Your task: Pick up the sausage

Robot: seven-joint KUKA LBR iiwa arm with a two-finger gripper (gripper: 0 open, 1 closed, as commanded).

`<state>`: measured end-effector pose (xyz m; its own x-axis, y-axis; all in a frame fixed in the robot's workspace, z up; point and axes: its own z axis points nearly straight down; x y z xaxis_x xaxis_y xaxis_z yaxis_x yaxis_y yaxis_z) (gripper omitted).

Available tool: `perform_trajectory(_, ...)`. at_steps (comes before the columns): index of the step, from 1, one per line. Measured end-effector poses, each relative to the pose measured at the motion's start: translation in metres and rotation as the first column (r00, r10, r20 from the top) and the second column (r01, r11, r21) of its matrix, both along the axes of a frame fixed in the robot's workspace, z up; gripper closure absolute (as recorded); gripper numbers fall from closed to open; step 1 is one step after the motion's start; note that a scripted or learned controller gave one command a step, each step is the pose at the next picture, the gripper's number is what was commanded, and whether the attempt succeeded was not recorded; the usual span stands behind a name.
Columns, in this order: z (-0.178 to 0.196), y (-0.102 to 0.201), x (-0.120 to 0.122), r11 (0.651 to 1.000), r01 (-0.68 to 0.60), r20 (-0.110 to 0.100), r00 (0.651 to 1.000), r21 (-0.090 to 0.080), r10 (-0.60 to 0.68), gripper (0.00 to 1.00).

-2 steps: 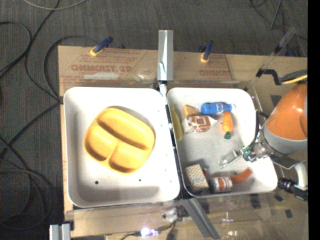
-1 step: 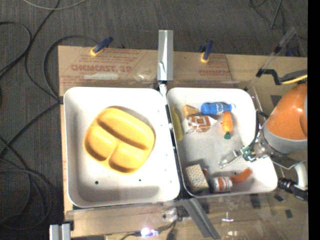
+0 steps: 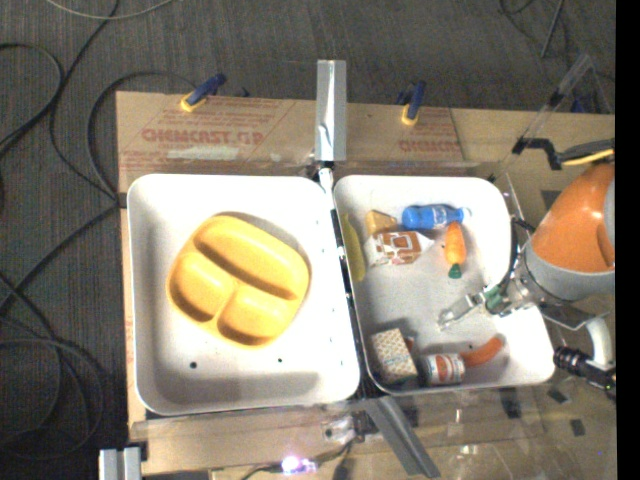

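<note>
Presently my hand (image 3: 462,311) hangs over the right bin (image 3: 420,183), low over its floor and a little right of centre. Fingers point left and down toward bare white. They look slightly parted with nothing between them; the view is small, so I take that as a reading, not a certainty.

Sausage (image 3: 486,350): orange-red, curved, lying flat near the bin's front right corner. It sits just below and a touch right of my fingertips, apart from them. Its left end lies close to a small jar with a white cap (image 3: 443,368), possibly touching; I cannot tell which.

Other things in this bin: a blue bottle (image 3: 432,214) on its side near the back wall, a carrot (image 3: 455,245) just under it, a white and orange carton (image 3: 396,247) to the left, a yellow piece (image 3: 354,253) standing along the left wall, a patterned sponge-like block (image 3: 393,355) at the front.

Left bin (image 3: 140,268) holds a yellow divided tray (image 3: 240,278), well apart from my work.

Judgement: I am in the approach, not yet on target. The sausage lies close to the corner wall, which leaves little room for a finger on the far side. Coming down across its short axis, away from the jar, seems the safer line. Risk: nudging it against the wall or catching the jar instead.
</note>
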<state>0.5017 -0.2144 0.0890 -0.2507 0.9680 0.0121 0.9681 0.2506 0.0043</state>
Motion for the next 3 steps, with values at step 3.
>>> perform_trajectory(3, 0.158, -0.009, -0.017, 0.991, -0.135, 0.0, 0.991, -0.015, 0.135, 0.0)
